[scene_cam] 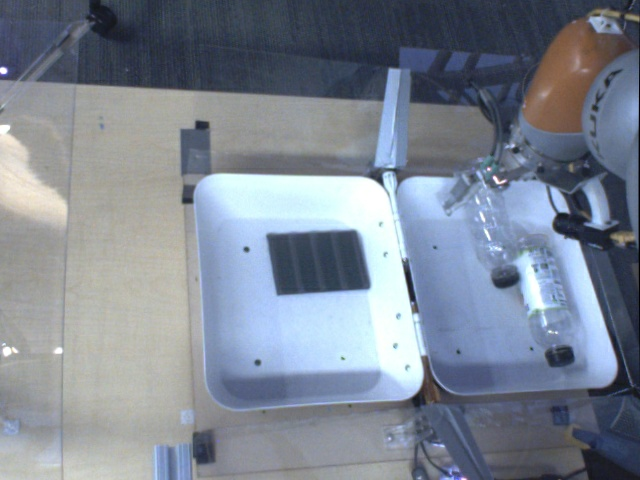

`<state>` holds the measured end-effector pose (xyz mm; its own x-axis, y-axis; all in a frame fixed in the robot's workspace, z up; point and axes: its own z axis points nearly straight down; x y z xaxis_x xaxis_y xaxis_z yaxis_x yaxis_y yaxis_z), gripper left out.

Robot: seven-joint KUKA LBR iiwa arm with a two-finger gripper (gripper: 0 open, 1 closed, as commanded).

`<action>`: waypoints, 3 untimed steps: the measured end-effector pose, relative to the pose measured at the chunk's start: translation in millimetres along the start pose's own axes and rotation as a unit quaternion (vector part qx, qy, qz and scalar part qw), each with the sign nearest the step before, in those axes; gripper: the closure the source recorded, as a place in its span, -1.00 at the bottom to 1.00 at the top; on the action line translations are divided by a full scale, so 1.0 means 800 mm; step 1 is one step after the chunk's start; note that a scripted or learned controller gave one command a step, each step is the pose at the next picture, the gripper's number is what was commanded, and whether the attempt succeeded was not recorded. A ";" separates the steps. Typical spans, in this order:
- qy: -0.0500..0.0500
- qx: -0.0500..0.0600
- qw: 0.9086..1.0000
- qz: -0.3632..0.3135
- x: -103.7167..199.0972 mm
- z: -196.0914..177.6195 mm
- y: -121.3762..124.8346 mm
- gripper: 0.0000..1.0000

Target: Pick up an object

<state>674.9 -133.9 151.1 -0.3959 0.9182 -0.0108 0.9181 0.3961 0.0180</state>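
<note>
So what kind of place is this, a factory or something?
More likely a robotics lab test bench: a grey and orange arm reaches over two white bins, clear plastic bottles lie in the right one, and the wooden bench looks purpose-built.

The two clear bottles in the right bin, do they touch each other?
Cannot tell. In the camera view the upper bottle and the labelled bottle lie close together, but their transparent walls blur together where they meet.

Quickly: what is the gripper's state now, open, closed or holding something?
Gripper: cannot be told; it sits above a clear bottle in the right bin.
</note>
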 end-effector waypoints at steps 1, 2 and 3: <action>0.000 0.000 1.000 -0.012 -0.008 0.003 -0.003 -1.00; -0.002 -0.001 1.000 -0.024 -0.014 0.005 -0.007 -1.00; 0.005 0.008 0.998 -0.066 -0.020 0.040 -0.024 -1.00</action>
<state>663.9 -156.1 118.9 -0.5128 0.8585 -0.0015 0.8585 0.5128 0.0007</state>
